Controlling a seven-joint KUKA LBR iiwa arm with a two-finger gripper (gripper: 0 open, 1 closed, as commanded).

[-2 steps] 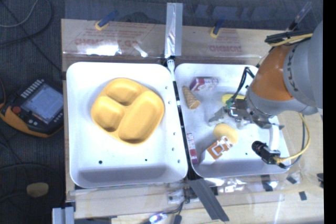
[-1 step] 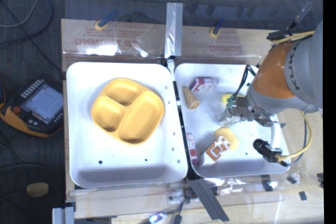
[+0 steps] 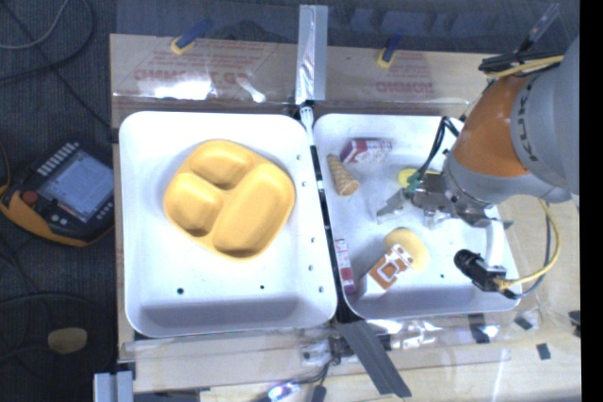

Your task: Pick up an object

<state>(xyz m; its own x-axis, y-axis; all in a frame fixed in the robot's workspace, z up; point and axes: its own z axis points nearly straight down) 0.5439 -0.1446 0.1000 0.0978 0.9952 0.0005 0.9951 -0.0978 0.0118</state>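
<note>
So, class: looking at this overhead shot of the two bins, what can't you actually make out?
- End effector: in the camera view, too small and blurred to tell how its parts are set.
- Yellow-green object: mostly hidden behind the arm's wrist.
- Red-and-white packet and orange-and-white item: labels too small to read.
- Right bin: its right wall is covered by the arm.

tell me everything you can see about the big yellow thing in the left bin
The big yellow thing is a glossy, plastic-looking molded piece with three rounded lobes: two smaller ones at upper left and lower left, one larger at right, split by shallow grooves. It looks whole and lies flat on the floor of the left bin, slightly above center, filling much of it. Nothing else touches it; the claw is over in the right bin.
</note>
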